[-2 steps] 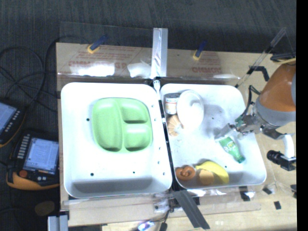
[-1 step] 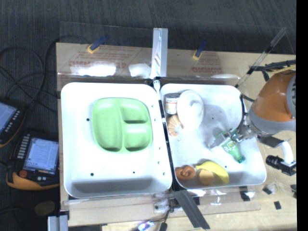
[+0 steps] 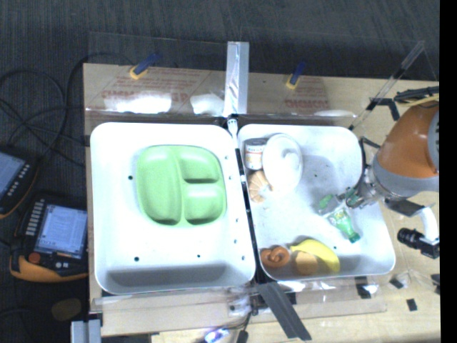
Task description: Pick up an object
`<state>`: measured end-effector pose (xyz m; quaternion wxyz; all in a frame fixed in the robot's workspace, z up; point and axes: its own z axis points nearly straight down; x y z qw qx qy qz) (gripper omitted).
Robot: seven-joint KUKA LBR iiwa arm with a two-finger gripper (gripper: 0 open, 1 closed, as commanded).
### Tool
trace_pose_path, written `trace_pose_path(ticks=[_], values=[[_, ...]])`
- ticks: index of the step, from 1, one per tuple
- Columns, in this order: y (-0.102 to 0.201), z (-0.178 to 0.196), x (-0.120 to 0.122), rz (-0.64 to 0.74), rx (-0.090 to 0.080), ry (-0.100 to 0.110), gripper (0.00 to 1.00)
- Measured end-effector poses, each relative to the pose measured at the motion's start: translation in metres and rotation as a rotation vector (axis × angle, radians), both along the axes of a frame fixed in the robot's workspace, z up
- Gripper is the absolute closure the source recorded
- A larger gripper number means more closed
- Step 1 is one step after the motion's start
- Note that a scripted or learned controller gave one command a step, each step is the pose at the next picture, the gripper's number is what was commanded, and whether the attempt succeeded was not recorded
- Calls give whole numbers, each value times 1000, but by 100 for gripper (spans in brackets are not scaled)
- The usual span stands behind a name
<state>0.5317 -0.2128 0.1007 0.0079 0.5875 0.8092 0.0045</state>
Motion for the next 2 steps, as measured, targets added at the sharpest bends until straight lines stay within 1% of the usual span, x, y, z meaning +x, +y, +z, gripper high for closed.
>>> trace_pose_path(ticks=[1, 2], values=[[-10, 38, -14, -34, 2, 19, 100], [52, 132, -25, 102, 1, 18, 100]])
